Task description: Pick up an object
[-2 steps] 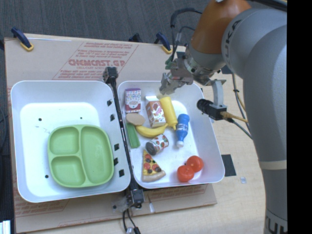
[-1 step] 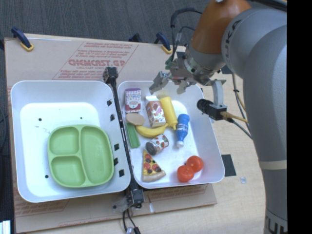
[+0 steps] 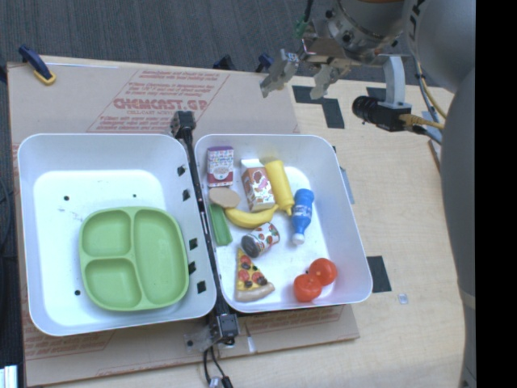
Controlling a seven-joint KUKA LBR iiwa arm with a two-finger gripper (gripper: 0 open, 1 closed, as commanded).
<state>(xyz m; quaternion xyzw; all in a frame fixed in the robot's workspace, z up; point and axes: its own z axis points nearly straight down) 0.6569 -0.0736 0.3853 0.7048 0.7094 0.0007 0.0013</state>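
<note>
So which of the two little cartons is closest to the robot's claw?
The dark red carton at the back of the right bin. It sits nearer the gripper than the lighter carton beside the yellow bottle.

A green divided tray (image 3: 133,257) is seen in the left bin (image 3: 48,168). Cardboard printed with red lettering (image 3: 161,103) is laid under both bins. A blue clamp (image 3: 36,63) is fixed at the cardboard's far left corner.
</note>
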